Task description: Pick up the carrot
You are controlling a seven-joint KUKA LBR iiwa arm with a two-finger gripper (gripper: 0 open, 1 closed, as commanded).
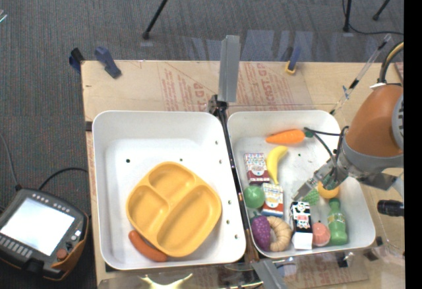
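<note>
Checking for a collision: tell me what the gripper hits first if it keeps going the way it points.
Probably the milk carton just beyond the gripper, which points down-left; the carrot lies off that line. Depth is unclear.

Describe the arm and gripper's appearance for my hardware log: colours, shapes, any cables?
The arm has a rounded, bulbous orange section above a grey wrist collar. Below it, the gripper is a slim, dark grey metallic piece tapering toward the bin's contents. A thin dark cable curves beside the arm from near the carrot. No markings are legible.

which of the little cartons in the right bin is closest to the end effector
The black-and-white carton at the bin's near edge, just below the end effector; the two red cartons lie farther left, by the banana.
</note>
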